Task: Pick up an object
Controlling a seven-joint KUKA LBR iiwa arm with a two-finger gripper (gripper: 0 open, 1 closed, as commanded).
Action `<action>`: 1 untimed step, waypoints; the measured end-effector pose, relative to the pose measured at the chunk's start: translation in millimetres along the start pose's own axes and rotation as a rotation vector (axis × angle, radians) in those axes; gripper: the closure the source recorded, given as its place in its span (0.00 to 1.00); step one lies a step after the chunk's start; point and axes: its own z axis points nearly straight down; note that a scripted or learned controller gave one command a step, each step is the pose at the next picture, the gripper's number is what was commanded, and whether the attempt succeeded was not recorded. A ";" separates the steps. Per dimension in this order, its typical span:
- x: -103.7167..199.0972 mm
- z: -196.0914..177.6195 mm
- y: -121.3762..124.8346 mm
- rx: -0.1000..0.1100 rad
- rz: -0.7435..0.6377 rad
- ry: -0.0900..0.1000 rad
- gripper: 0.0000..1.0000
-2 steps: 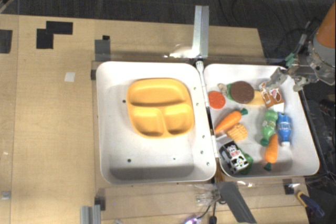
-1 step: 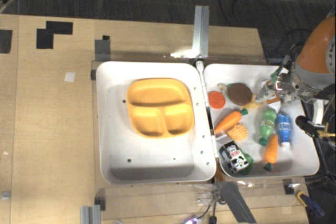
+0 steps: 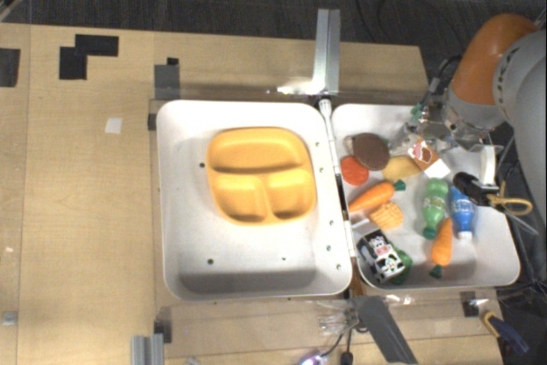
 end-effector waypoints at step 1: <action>1.0 -8.5 1.0 0.001 -0.007 -0.001 1.00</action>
